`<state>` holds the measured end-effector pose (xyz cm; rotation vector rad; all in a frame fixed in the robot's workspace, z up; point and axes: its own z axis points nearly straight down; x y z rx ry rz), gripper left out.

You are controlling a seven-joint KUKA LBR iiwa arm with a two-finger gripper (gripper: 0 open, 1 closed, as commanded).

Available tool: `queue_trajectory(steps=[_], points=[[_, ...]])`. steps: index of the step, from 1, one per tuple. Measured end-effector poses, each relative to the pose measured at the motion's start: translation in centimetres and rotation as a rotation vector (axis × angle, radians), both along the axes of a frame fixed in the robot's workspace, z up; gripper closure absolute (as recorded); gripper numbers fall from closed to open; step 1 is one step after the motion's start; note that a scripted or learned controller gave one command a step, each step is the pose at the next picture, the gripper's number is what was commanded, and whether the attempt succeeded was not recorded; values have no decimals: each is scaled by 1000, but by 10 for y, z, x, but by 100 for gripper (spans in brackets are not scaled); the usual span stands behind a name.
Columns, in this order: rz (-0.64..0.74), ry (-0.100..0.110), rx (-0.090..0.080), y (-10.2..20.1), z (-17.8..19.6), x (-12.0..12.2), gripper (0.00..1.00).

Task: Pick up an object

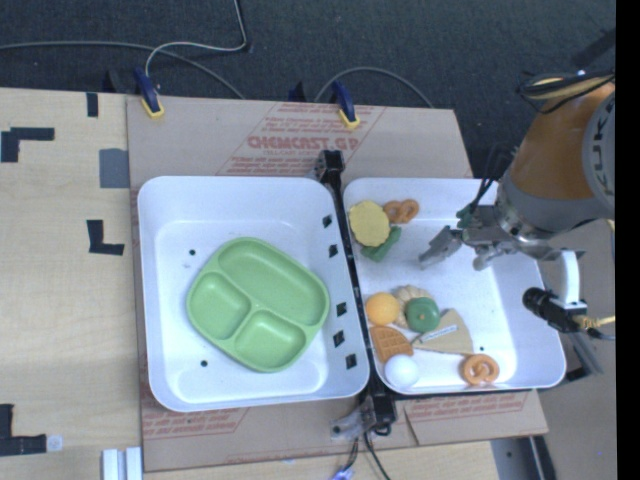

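The left bin [160,268] is lying on the worktop [60,298] and is carrying a green divided plate [258,304], which is sitting a little turned near the bin's middle. Just beside it, touching along the black divider, the right bin [520,368] is holding a group of small toy foods. Near its far left corner a yellow corn-like piece [368,223] is lying on a green leafy piece [384,244], and a small brown pretzel [402,210] is lying just beside them. Along the near left side an orange ball [382,309], a green round piece [422,315], a waffle-like piece [390,343] and a tan wedge [452,336] are crowding together, with a white egg [402,371] near the near edge. Another pretzel [481,370] is resting near the near right corner. The end effector [462,252] is hanging over the right part of this bin, its two fingers spread apart and grasping nothing, well apart from the toy foods. The grey arm [565,163] with its orange band is reaching in from the right.
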<state>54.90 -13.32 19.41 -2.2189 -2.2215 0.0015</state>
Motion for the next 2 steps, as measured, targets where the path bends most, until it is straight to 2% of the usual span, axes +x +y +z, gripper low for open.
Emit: queue_trajectory(steps=[1, 2], points=[[0, -4, 0, 16, -108, -16, 0], [1, -7, -1, 39, -108, 55, 0]])
